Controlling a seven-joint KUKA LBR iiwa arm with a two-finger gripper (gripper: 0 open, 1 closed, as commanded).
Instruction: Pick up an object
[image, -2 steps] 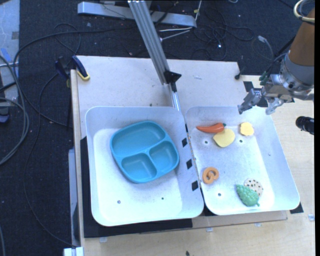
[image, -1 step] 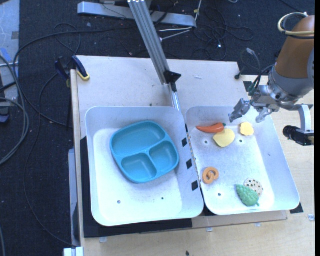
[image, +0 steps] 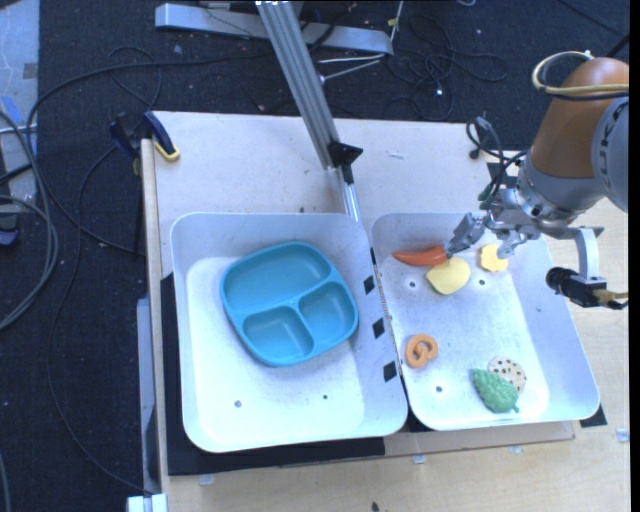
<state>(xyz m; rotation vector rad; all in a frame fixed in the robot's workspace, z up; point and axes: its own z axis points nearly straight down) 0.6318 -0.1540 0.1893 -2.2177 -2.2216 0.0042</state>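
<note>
Grey arm (image: 560, 185), orange band above wrist; pale cable loop on top; dark metal claw (image: 487, 235)

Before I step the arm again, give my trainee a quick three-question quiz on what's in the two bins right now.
1. True or false: the blue divided plate lies in the same bin as the pretzel.
2. Which item lies closest to the pincer: A) green leafy piece, B) cookie, C) small yellow piece?
3. Fill in: the orange carrot lies beside the pale yellow ____.

Key: 1 false, the plate is in the left bin, the pretzel in the right bin; 2 C; 3 lump.
</note>
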